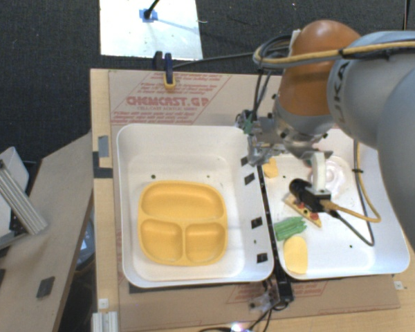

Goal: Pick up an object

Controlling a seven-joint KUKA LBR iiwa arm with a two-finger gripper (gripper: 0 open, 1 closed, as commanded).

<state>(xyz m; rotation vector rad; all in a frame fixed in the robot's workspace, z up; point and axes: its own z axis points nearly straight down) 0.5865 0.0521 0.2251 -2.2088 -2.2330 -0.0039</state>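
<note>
Gripper (258,151): centre of the frame, low over the wall where the two bins meet. I cannot tell whether it is open or closed.
Nearest object: a yellow chip (270,168) in the right bin (384,251), just below and right of the gripper and tight against that wall.
Other candidates: a green piece (288,227) and a yellow oval (296,253), lower centre, close together near the same wall.
Left bin (124,185): holds a yellow tray (183,221), centre-left.
Risk, wall: the chip sits so near the wall that a descent may land on the rim instead of around it.
Risk, miss: the chip looks small and flat, so a closure may slip over it and come up with nothing.
Risk, wrong side: a drift leftward would put the gripper in the left bin, apart from the tray.
</note>
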